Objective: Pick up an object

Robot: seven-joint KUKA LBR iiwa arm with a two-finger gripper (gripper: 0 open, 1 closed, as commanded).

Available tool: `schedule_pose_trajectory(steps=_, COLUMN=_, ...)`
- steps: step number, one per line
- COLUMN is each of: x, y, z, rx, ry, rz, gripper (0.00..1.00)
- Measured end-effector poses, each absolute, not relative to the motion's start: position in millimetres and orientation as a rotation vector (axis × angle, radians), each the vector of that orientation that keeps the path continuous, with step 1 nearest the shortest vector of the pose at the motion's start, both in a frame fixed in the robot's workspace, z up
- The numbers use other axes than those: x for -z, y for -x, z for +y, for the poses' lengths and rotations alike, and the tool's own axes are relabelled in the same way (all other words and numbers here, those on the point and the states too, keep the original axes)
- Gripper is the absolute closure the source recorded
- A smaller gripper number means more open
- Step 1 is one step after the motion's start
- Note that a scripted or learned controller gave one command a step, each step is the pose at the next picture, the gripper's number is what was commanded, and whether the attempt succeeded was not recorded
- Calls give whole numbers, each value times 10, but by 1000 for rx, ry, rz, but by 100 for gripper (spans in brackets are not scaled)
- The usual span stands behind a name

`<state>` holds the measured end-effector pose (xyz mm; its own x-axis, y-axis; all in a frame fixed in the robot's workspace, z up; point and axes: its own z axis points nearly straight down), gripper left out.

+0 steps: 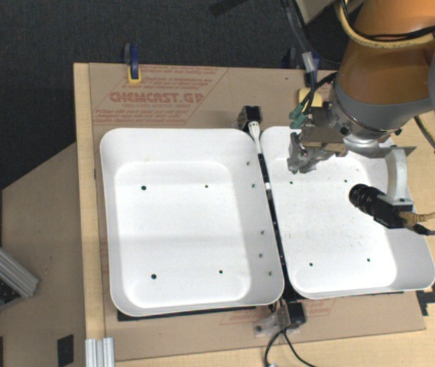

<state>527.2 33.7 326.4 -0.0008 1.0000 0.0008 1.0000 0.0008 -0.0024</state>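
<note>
While the grey arm (pixel 389 60) reaches in from the right, its gripper (pixel 303 161) hangs low over the far-left corner of the right bin (pixel 339 266), close to the divider between the two trays. Whether its jaws stand open or closed cannot be told at this angle, and nothing shows between them. No loose object for the task can be made out in the right bin or the left bin (pixel 179 228). The step looks like a search or a descent for a grasp. The next move calls for finding a target, then closing on it squarely.
</note>
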Motion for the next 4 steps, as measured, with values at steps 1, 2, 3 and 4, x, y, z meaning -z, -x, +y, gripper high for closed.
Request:
schedule_pose_trajectory(steps=1, x=-4364, y=-5032, z=645, rx=19, ry=2221, rz=-2233, gripper=100)
schedule_pose_trajectory(steps=2, x=-3119, y=-5560, z=779, rx=-14, ry=2217, rz=-2217, gripper=100)
schedule_pose_trajectory(steps=3, x=-3344, y=-5563, z=724, rx=3, ry=2223, rz=-2222, gripper=100)
schedule_pose_trajectory(steps=4, x=-3880, y=-5327, z=2030, rx=15, ry=2204, rz=-2239, gripper=100)
